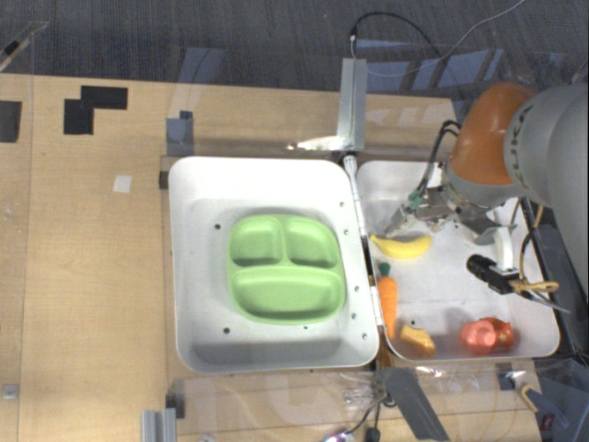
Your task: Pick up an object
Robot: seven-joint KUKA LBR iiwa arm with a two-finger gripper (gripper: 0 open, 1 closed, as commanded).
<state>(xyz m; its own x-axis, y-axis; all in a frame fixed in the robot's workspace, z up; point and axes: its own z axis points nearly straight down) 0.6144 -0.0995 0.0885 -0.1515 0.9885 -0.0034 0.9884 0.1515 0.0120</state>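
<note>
the gripper [416, 212] hung low in the right bin [543, 334], just above the banana [403, 245], probably lined up to grasp it. whether it was wide or narrow, i could not tell. the carrot [387, 304] lay nearby along the bin's left wall.

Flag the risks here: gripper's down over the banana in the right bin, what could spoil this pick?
1. The banana lies close to the bin wall, so the gripper may have little room on that side and could nudge it aside.
2. The banana is curved and smooth, so it may roll or slip out of the closing grip.
3. The carrot lies just below it; a shoved banana could bump it.
</note>
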